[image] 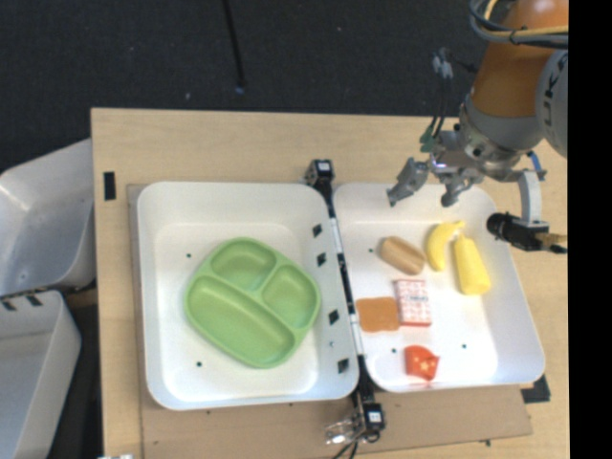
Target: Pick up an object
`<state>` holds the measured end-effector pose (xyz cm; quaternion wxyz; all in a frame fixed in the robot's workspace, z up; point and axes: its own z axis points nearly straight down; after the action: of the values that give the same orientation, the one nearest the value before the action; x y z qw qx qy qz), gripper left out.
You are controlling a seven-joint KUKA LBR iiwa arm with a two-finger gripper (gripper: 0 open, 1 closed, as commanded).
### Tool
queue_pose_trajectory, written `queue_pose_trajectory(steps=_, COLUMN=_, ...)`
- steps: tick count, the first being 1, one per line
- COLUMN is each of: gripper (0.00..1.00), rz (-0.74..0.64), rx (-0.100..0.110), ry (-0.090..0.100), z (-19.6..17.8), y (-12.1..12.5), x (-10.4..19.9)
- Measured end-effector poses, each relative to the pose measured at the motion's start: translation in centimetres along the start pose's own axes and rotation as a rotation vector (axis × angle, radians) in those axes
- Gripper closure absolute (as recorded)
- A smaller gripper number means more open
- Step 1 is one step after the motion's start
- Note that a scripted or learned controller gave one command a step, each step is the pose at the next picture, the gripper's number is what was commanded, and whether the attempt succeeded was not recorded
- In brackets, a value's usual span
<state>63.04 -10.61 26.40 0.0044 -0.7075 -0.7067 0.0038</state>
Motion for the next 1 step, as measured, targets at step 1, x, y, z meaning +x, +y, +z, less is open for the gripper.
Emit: queue_pose_trajectory(steps=1, gripper=0.0, rz=-0.002, rx=-0.013, ry=-0.001, z=-0.75, y=0.2, x=0.01)
